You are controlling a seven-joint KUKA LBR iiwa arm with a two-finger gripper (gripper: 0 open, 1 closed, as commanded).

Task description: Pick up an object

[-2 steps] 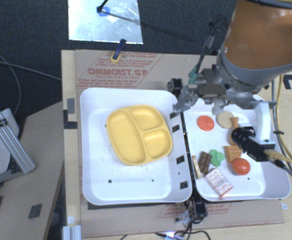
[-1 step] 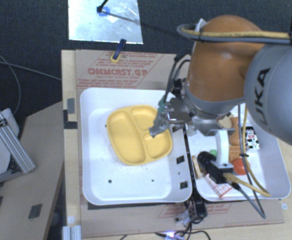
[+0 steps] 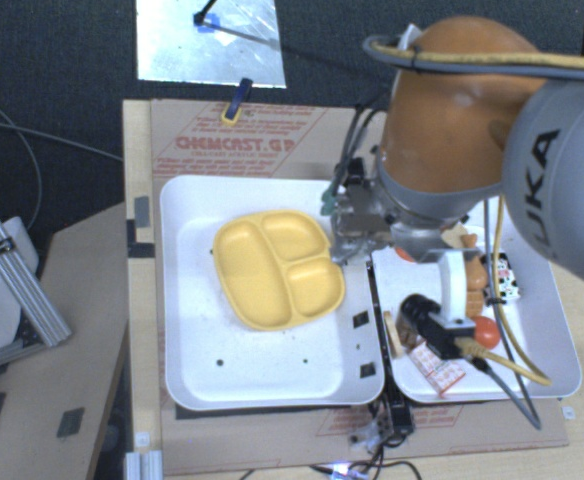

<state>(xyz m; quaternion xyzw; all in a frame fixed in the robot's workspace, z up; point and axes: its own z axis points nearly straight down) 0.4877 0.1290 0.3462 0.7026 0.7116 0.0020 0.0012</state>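
Note:
A yellow divided plate (image 3: 277,268) lies in the left white bin (image 3: 202,368), slightly right of its middle. My gripper (image 3: 344,226) hangs below the grey and orange wrist, over the divider between the bins, right by the plate's right edge. The right bin (image 3: 562,366) holds small items: a red-and-white packet (image 3: 440,371), an orange-red ball (image 3: 486,332), a tan stick (image 3: 390,332) and a white piece with black dots (image 3: 506,278). The arm hides most of that bin's far half.
Both bins rest on a cardboard sheet (image 3: 242,143) with red lettering. A blue-and-yellow tool (image 3: 237,100) lies at its far edge, below a shiny foil sheet (image 3: 207,28). A metal frame (image 3: 12,278) stands at the left.

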